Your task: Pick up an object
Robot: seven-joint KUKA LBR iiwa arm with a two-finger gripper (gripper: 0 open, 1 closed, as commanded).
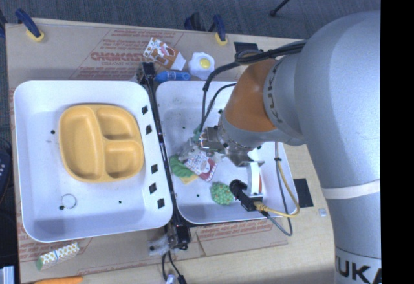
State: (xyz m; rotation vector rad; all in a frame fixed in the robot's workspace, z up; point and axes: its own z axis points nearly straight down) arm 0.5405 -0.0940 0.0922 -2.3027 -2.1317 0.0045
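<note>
The right bin (174, 98) holds a small pile of objects: a red-and-white packet (200, 164), a green piece (181, 168) to its left and a round green object (221, 193) lower down. My gripper (206, 142) reaches down into this bin from the right, just above the packet and touching the pile. Its wrist with the orange band (249, 105) hides the bin's middle. A red-and-white item (255, 179) lies at the right side of the bin.
The left bin (32, 121) holds a yellow divided tray (102, 142). Behind the bins on the bench lie a snack packet (158, 52), a blue item (171, 76) and a white-and-yellow object (202, 63). A patterned packet (58, 255) lies at the front left.
</note>
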